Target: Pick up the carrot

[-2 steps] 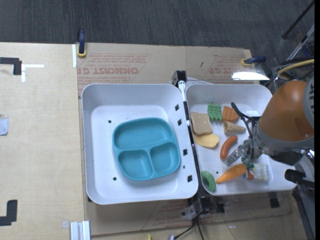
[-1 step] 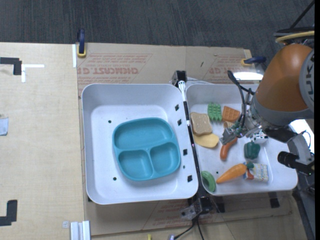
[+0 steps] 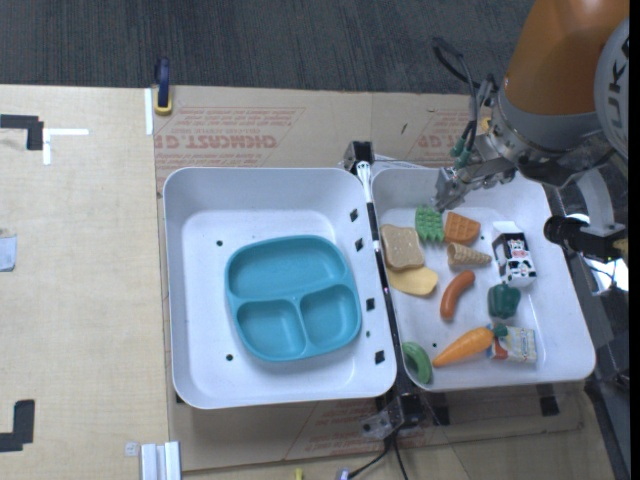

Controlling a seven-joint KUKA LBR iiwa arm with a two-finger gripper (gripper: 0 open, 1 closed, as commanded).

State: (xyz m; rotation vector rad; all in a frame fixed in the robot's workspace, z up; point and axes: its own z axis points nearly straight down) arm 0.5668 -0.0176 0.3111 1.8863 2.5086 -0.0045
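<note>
Two white bins are sitting side by side on the bench. The left bin (image 3: 190,298) is holding one teal divided plate (image 3: 292,298) with three compartments. The right bin (image 3: 560,348) is holding eleven small toy pieces, one of each.

Along its left side, one slice of bread (image 3: 402,247) is lying just far of one flat yellow piece (image 3: 415,282). One green ridged piece (image 3: 429,224) and one orange waffle-patterned piece (image 3: 461,229) are lying at the far end, with one ice-cream cone (image 3: 467,256) just near of them. One red-brown sausage (image 3: 456,294) is lying in the middle. To the right, one small carton (image 3: 514,254) with black-and-white cow patches is sitting far of one dark green piece (image 3: 503,300).

The carrot (image 3: 463,348) is lying at the near edge of the right bin, its tip pointing left toward one green rounded piece (image 3: 416,362) and its thick end beside one small printed packet (image 3: 518,344).

The gripper (image 3: 450,190) is hanging over the far end of the right bin, just beyond the green ridged piece and well apart from the carrot. Whether it is wide or narrow cannot be told.

Red print on the cardboard (image 3: 230,128) beyond the bins is running upside down and is not readable; the writing on the packet is too small.
</note>
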